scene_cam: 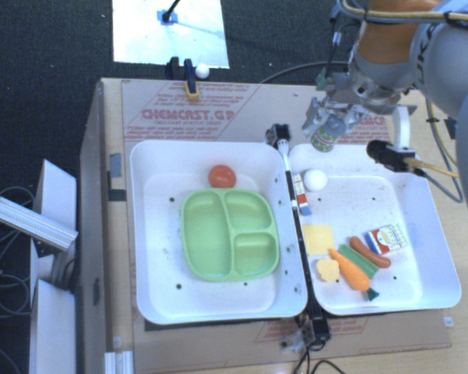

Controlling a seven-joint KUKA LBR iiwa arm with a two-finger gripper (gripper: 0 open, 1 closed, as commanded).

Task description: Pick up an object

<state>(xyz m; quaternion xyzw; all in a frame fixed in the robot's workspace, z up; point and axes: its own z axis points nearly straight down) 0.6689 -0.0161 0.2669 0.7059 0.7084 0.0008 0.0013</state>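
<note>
My gripper (327, 128) hangs over the far left corner of the right bin (421, 209), raised above its rim. Between the fingers sits a small green and white bottle (324, 139), so the gripper is shut on it. Just below it in the bin lies a white egg (316, 180). Further forward are a yellow cheese slice (318, 238), a carrot (351, 270), a sausage (370, 252), a small carton (387, 238) and a yellow chunk (327, 270).
The left bin (160, 209) holds a green divided plate (229, 233) and a red tomato (221, 176) behind it. A white tube with red and blue marks (300, 196) lies along the divider between the bins. The arm fills the upper right.
</note>
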